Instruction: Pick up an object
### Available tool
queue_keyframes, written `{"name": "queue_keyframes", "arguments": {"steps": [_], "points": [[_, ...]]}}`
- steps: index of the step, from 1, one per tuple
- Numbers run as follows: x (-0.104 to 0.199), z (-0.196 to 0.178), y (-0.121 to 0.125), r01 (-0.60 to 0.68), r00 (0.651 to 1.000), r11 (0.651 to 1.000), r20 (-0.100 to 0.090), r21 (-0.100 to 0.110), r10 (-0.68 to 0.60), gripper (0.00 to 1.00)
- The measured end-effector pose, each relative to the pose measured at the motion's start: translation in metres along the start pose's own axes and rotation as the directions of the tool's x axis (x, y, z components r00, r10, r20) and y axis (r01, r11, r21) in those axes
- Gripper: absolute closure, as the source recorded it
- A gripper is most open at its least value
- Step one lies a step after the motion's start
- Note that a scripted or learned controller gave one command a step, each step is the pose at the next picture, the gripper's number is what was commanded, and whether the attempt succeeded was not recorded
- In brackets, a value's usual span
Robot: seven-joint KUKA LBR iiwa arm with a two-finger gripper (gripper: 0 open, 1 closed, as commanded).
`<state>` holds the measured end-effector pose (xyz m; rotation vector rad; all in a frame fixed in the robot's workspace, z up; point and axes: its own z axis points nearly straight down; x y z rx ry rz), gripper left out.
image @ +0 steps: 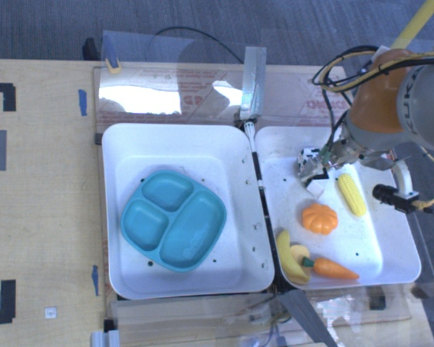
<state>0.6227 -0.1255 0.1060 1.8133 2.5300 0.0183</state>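
Gripper point(312, 166) sat low in the right bin point(398, 266), near its upper-left part, w/ arm reaching in from the right; fingers were too small and blurred to read, so open or closed: couldn't tell, and nothing visibly sat between them. Candidate objs all in same bin: corn cob point(351, 194) just right of gripper; small orange pumpkin point(320, 219) below it; banana point(292, 257) and carrot point(334, 268) touching near front edge. Left bin point(116, 194) held a blue divided plate point(175, 220). Probably approach stage, no grasp yet. Corn looked the best bet; approx. centre over cob, straddle across its narrow width, descend straight, avoid nudging pumpkin.
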Motion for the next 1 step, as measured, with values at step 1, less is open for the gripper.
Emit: {"name": "queue_keyframes", "arguments": {"steps": [1], "points": [[0.0726,-0.0821,0.0237,-0.270,0.963,0.963,-0.009,0.021,0.270,1.00]]}}
